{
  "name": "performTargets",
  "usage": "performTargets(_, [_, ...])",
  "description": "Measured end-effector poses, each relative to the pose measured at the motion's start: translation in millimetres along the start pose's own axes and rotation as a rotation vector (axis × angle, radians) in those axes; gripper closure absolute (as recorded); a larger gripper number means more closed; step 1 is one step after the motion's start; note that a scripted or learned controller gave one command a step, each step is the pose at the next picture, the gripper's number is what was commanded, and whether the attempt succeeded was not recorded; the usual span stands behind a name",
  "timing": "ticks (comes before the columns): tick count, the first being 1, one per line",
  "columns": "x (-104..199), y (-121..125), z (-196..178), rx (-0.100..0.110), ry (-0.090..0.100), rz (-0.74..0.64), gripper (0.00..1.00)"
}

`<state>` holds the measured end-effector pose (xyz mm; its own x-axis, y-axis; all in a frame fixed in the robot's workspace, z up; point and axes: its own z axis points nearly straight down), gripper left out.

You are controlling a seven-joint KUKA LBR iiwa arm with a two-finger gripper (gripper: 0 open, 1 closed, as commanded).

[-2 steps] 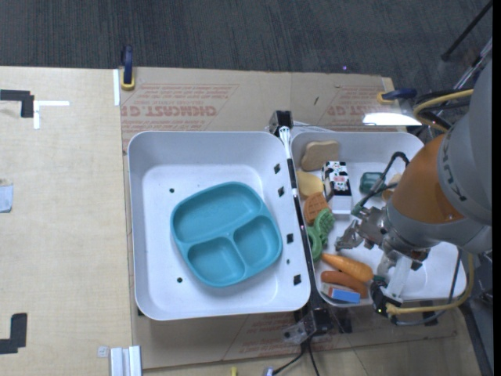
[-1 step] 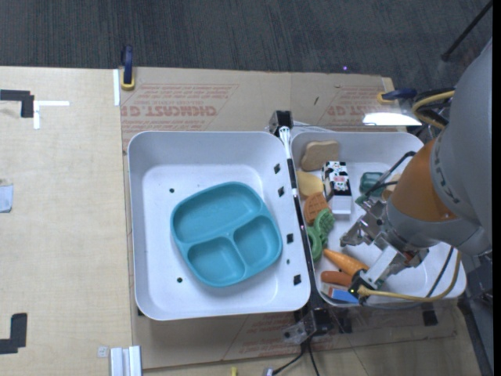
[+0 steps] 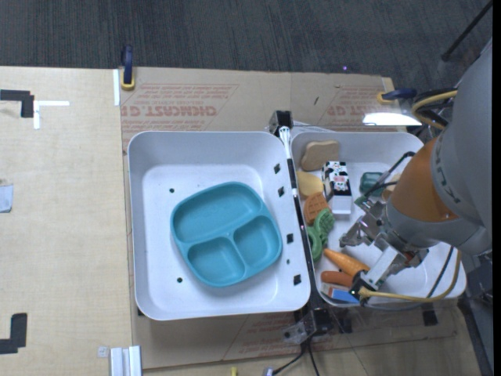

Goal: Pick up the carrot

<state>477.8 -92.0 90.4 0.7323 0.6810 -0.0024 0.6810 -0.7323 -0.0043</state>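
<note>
Orange carrot (image 3: 345, 259) lies apparently just beside the jaws (image 3: 368, 266).

Left shallow white bin (image 3: 141, 233): holds one teal three-compartment plastic tray (image 3: 225, 233), lying near its middle. Right shallow white bin (image 3: 356, 141): touches the left bin along its right wall. Contents, far to near along its left side: tan bread-shaped piece (image 3: 318, 153); small black-and-white box (image 3: 337, 180) just right of a yellow block (image 3: 308, 185); green leafy toy (image 3: 318, 232); orange carrot (image 3: 345, 260); second orange piece (image 3: 337, 277) beside it at the near edge. Tool (image 3: 368, 240): above the right bin, just right of the carrot. Both bins rest on the desk (image 3: 63, 233).
</note>
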Motion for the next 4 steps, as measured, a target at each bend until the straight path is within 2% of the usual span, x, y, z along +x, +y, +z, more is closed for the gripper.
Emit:
performTargets(1, [0.5,-0.6,0.0,0.000,0.000,-0.223,0.00])
performTargets(3, [-2.3,2.2,-0.8,-0.001,0.002,0.179,0.00])
performTargets(4, [-2.8,2.0,0.1,0.001,0.000,0.541,0.00])
